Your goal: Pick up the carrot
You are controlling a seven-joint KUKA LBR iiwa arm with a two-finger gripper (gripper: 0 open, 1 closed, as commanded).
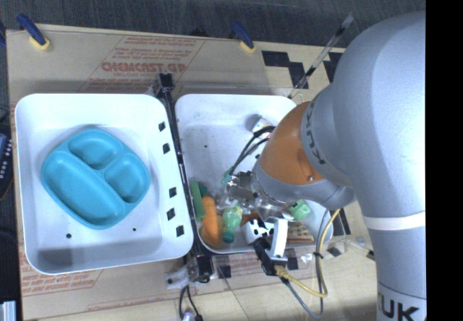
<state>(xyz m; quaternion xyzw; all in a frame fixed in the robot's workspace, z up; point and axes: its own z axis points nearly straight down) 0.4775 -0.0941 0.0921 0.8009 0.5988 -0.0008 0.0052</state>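
An orange carrot (210, 220) with a green top lies at the front left of the right bin (217, 117), close to the bin's near wall. A pale green object (231, 221) lies against its right side. My gripper (244, 212) hangs low over the front of that bin, just right of the carrot, with the grey arm and orange band (289, 157) above it. The wrist and cables cover the fingers, and nothing shows between them.
The left bin (43, 240) holds a blue divided plate (95, 176). Another green piece (299, 209) and a black-and-white dotted object (258, 227) lie by the gripper in the right bin. The big grey arm (383, 139) covers the bench's right side.
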